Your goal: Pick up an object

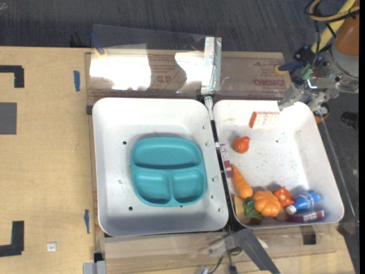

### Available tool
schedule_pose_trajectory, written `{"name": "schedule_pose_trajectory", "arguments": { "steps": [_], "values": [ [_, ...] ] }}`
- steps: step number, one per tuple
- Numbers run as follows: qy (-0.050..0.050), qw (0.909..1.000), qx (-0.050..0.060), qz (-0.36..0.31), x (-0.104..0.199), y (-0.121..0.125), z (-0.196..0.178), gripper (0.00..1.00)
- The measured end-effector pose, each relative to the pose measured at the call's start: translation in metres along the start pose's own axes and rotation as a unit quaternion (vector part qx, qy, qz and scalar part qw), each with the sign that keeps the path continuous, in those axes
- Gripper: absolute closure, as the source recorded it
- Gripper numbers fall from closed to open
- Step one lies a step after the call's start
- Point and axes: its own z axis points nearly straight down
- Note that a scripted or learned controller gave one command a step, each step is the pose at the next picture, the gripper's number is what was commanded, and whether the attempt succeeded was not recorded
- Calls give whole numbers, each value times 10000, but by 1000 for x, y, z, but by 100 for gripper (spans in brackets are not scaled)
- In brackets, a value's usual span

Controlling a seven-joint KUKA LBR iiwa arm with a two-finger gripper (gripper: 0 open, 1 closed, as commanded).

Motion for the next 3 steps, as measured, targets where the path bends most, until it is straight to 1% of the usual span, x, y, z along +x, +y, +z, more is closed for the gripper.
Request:
{"name": "schedule_pose_trajectory", "arguments": {
  "steps": [1,2,3],
  "values": [
    [7,10000,50,39,42,-20,128,0],
    [-3,9977,-17,-678,33,-81,160,0],
    [-14,9964,-34,-849,-10,-38,162,0]
  ]
}}
